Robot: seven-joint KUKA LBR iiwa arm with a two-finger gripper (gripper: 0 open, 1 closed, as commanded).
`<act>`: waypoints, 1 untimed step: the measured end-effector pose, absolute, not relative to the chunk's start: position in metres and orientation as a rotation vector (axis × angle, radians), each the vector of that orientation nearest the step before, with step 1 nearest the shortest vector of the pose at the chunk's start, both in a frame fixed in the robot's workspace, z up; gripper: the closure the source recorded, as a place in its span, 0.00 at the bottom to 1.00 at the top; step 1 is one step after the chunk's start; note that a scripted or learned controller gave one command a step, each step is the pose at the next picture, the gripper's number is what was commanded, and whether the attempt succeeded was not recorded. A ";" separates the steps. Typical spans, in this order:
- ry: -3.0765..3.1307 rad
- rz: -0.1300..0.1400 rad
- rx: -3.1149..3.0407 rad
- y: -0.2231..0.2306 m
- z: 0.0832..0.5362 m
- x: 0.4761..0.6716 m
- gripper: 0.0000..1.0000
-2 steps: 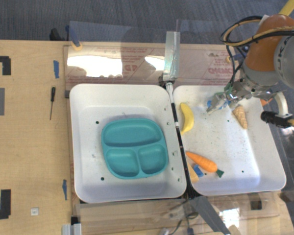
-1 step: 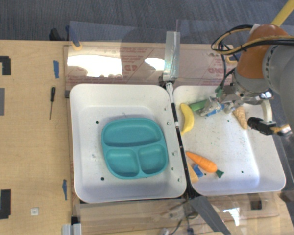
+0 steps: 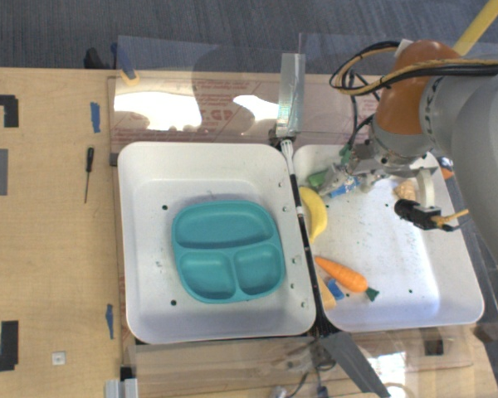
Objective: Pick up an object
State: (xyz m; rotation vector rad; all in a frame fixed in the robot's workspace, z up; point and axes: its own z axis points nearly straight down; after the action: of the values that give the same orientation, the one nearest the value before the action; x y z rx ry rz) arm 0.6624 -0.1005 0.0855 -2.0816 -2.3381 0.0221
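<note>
My gripper hangs low over the far left part of the right bin, under the orange-banded wrist. Right beside it, to its left, lie a small green thing and a small blue thing; whether the gripper touches them I cannot tell. A yellow banana rests against the bin's left wall. An orange carrot with a green tip lies near the front left corner, with a small blue and orange piece next to it. A small tan thing sits to the right of the gripper.
The left bin holds a teal divided plate in its middle. The wall between the bins runs just left of the banana. The arm fills the far right above the right bin.
</note>
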 end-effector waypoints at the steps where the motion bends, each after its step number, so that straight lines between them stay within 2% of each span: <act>1: -2.331 0.032 -2.079 -0.101 0.094 0.660 1.00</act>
State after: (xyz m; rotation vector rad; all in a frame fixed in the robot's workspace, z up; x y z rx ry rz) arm 0.6601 -0.1011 0.0936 -2.0786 -2.3314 0.0319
